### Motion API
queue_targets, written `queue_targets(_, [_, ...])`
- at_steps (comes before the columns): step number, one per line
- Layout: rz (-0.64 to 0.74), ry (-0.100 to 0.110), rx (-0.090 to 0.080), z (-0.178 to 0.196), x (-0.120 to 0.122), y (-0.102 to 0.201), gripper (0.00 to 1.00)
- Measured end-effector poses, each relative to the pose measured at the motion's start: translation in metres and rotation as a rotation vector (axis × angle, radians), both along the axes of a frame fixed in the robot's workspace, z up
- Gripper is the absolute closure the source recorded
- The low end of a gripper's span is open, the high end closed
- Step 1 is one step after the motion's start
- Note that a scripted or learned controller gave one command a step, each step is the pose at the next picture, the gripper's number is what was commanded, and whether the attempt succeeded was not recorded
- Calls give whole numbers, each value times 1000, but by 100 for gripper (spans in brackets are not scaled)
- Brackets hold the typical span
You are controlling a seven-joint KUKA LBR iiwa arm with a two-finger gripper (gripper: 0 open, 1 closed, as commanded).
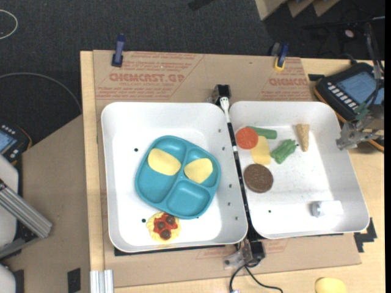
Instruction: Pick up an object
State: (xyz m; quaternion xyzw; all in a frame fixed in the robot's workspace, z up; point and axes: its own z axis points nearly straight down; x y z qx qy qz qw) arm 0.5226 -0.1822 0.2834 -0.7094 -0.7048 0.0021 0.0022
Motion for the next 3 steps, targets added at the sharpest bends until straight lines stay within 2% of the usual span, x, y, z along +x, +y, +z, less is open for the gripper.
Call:
queue_targets(1, [15, -14, 0, 58, 4, 81, 100])
queue_targets(2, [-2, -11, -6, 74, -10, -16, 100])
queue_targets(3, [3, -1, 1, 16, -22, -43, 100])
